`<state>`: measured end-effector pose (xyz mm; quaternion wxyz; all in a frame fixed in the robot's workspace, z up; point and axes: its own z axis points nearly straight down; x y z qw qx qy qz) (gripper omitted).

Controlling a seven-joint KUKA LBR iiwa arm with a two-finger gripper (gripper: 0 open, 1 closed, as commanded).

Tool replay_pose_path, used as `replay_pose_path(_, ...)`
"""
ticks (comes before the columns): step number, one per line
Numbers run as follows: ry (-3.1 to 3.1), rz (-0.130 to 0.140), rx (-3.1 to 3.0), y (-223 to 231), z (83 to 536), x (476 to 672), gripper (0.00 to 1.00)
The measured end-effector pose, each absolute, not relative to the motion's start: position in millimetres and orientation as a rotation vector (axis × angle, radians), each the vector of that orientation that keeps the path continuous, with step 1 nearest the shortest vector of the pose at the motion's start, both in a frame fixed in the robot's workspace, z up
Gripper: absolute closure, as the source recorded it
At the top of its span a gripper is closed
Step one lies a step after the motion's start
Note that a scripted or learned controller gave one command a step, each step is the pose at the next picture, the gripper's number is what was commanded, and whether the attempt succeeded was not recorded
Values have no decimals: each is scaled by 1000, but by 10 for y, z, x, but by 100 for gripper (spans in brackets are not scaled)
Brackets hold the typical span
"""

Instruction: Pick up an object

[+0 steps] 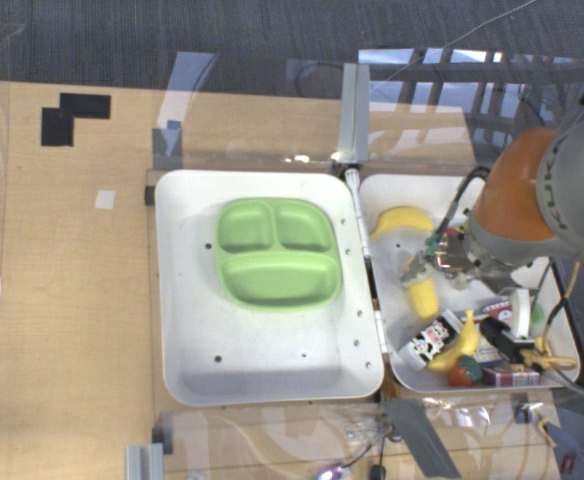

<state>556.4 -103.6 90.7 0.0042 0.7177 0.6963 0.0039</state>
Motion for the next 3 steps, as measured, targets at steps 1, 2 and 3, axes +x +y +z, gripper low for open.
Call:
replay_pose_path(1,2181,20,2247,-1010,1021,5585,100)
replay_pose_path(2,2360,11,2060,-1288,889,6197,100)
replay_pose_path(3,2308,7,2128,-365,1863,6497,100)
